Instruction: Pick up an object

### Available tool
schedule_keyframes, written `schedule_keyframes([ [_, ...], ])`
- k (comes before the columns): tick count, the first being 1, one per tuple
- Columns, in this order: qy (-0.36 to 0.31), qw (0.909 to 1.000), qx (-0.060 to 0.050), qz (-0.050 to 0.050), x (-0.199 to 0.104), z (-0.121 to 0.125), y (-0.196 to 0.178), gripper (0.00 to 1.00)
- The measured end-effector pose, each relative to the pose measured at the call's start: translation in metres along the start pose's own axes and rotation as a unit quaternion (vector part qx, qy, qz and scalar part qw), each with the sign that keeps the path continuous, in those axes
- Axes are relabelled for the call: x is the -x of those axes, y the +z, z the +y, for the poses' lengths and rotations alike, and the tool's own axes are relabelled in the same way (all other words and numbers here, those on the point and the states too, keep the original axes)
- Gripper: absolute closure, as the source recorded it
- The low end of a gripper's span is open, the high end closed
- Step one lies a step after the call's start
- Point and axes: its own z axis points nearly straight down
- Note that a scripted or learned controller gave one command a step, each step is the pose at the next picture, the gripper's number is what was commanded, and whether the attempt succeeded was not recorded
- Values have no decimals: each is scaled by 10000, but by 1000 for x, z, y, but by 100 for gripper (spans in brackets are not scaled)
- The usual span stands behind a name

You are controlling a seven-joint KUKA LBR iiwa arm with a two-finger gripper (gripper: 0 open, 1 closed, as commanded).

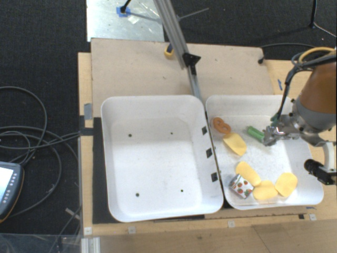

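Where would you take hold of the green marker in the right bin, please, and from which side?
Grip the green marker across its narrow middle, coming straight down from above. It lies flat on the right bin floor, slanting from upper left to lower right, so the fingers should close across its short width. The tool is at its right end, probably well placed.

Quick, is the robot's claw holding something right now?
Gripper: cannot be told; it sits right beside the small green cylinder-shaped object in the right white bin.

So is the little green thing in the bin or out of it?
In. The green thing lies on the floor of the right bin, inside its rim, right beside the gripper.
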Motion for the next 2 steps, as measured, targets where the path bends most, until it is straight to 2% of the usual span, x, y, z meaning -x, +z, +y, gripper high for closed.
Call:
schedule_keyframes([
  [2, -30, 10000, 6, 0, -8, 7, -107, 100],
])
